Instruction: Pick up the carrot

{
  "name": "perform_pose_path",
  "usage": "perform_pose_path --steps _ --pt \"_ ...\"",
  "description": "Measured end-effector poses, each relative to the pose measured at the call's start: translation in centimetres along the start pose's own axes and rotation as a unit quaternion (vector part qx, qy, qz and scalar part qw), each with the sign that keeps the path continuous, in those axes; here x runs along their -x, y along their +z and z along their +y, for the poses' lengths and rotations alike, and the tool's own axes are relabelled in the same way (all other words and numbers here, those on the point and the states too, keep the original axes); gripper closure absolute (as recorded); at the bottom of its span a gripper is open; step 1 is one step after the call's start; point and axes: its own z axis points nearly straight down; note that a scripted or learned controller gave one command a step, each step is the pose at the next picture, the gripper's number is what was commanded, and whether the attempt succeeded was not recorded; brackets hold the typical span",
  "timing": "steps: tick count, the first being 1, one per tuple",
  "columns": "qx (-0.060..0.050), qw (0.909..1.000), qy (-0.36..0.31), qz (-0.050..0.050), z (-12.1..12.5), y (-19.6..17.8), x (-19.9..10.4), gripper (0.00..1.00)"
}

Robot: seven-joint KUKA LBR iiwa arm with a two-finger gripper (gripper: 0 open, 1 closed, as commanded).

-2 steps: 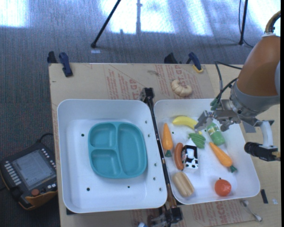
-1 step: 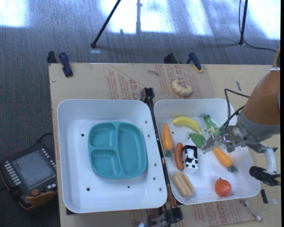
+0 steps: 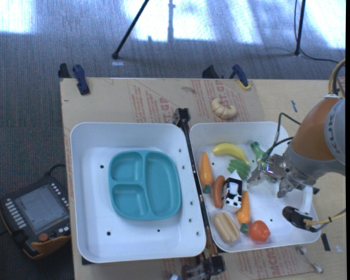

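One carrot (image 3: pixel 206 169), orange with a green stub at its lower end, lies along the left side of the right bin (image 3: pixel 280 132). A second carrot (image 3: pixel 244 207) lies nearer the bin's front, beside a black-and-white cow toy (image 3: pixel 234 194). My gripper (image 3: pixel 261 174) hangs low over the middle of the right bin, just right of the green pea pods (image 3: pixel 239 168) and above the second carrot. Nothing can be seen held in it. The grey arm with its orange band (image 3: pixel 315 139) reaches in from the right.
The right bin also holds a banana (image 3: pixel 230 150), a green bottle (image 3: pixel 256 150), a red-orange sausage (image 3: pixel 219 191), a hot dog bun (image 3: pixel 226 227) and a tomato (image 3: pixel 258 231). A teal divided plate (image 3: pixel 144 184) sits in the left bin (image 3: pixel 81 156). A beige gourd (image 3: pixel 224 108) lies on the bench.
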Motion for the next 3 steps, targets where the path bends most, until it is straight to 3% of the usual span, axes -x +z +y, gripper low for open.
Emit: perform_pose_path --steps 1,2,3 --pt "-0.002 0.9964 0.085 0.001 -6.1 0.1 -1.0 0.0" --pt "-0.001 0.9998 0.018 0.0 -9.0 0.1 -3.8 0.0" --pt "-0.003 0.9998 0.02 0.001 -9.0 -0.8 -3.8 1.0"
